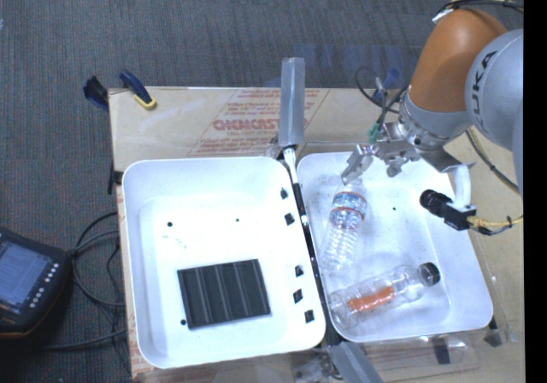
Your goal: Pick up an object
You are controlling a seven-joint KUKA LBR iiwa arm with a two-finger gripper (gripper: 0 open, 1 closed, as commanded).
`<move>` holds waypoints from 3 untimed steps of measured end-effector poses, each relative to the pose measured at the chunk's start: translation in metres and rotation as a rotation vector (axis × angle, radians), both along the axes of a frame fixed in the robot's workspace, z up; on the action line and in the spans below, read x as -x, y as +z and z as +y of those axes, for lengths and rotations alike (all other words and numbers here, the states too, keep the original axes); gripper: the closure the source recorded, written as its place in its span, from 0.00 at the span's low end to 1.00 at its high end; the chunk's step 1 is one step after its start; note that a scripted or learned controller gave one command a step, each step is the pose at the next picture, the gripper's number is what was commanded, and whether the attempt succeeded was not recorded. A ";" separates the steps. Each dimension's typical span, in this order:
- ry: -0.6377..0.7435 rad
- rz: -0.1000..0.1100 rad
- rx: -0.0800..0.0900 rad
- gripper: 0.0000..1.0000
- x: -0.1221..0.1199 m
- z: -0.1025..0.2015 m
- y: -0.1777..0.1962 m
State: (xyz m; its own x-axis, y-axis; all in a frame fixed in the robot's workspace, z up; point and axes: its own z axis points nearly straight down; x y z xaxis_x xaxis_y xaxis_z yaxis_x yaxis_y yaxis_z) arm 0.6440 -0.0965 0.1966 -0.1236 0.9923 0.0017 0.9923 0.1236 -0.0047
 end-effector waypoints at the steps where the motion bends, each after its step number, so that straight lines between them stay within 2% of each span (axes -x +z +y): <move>1: 0.148 -0.001 -0.001 0.00 0.020 -0.013 -0.097; 2: 0.219 0.001 -0.002 0.00 0.082 -0.005 -0.111; 3: 0.145 -0.003 0.000 0.00 0.014 -0.022 -0.110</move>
